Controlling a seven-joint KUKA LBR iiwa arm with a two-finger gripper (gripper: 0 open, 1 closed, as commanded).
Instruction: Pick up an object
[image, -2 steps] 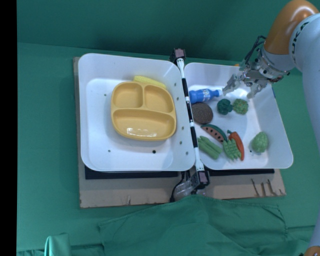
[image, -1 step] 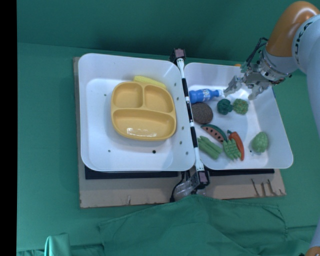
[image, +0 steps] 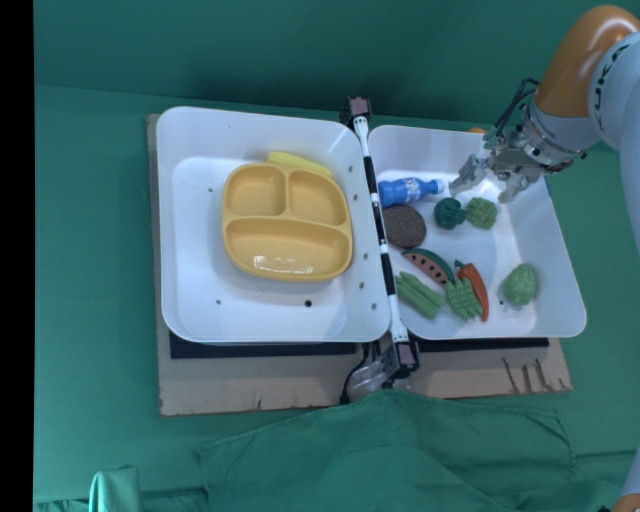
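Hovering over the back of the right-hand shallow white bin (image: 560, 300), the end effector (image: 497, 176) has its two metal fingers spread apart with nothing between them; it is released and, as far as the slanted view shows, touching no object. Just below and in front of it lie two small green broccoli-like toy florets, a darker one (image: 449, 212) and a paler one (image: 481, 211), side by side and almost touching. These look the nearest candidates: likely light, hollow plastic, stiff but bumpy, so a pinch across the rounded crown should seat well, though the pair sitting so close could crowd one finger. To their left, the small blue plastic bottle with a white cap (image: 408, 189) lies on its side near the divider; smooth and round, it may roll or slip. Further forward are a brown disc (image: 405, 226), a watermelon slice (image: 428, 264), green bean pods (image: 420, 295), a red chilli (image: 476, 287) and a pale green knobbly fruit (image: 519, 285). The left bin (image: 190, 300) carries a yellow compartment tray (image: 288, 221).
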